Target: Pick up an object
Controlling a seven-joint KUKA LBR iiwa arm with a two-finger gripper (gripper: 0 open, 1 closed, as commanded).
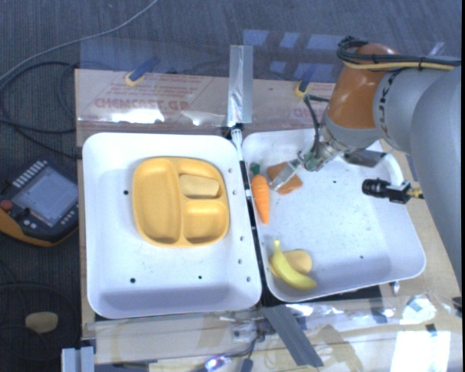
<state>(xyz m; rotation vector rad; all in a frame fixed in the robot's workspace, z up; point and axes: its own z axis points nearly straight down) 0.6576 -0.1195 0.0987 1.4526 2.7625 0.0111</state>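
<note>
The arm's gripper (308, 161) hung low over the far left part of the right bin (372, 239), and whether its jaws were spread or pressed together could not be told from above. A small orange-brown piece (284, 178) lay just beside the jaws on their left, touching or nearly so, while the carrot (260, 198) lay a little farther left against the bin's dividing wall, its long axis running from far to near. The banana (289, 270) lay well apart, at the near edge.
</note>
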